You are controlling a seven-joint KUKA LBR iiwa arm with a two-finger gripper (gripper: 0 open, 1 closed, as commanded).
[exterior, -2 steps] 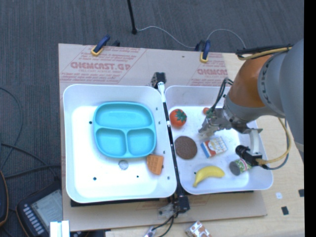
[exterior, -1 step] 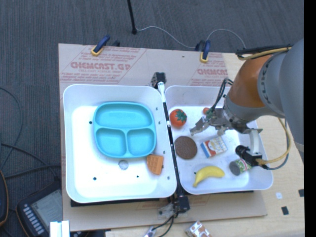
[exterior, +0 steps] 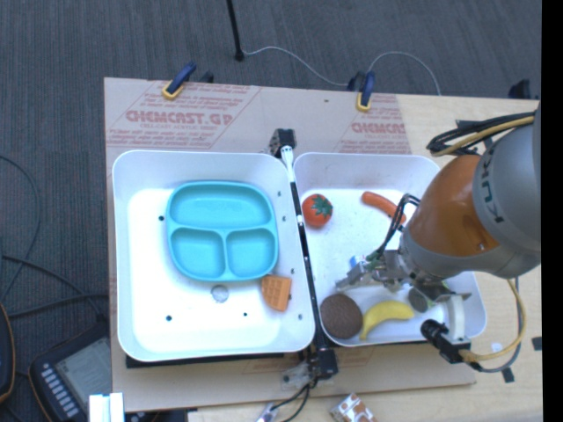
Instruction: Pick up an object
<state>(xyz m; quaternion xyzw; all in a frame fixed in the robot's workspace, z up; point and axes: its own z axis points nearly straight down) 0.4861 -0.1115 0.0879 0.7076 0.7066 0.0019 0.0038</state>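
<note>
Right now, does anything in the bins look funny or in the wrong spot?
Nothing is spilled or broken. The one odd bit: the blue divided plate in the left bin sits tilted and holds no food, while the orange waffle piece lies beside it. The tomato, sausage, banana and brown cookie lie in the right bin.

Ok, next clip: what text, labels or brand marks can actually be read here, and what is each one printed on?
"CHEMCAST GP", red print, on the brown protective paper sheet covering the bench behind the left white bin.
"CHEMCAST", the same red print, partly readable, on the same paper behind the right white bin.
Smaller red lines under both: too blurred to read.
"KU", dark letters cut off by the frame, on the grey arm housing.
</note>
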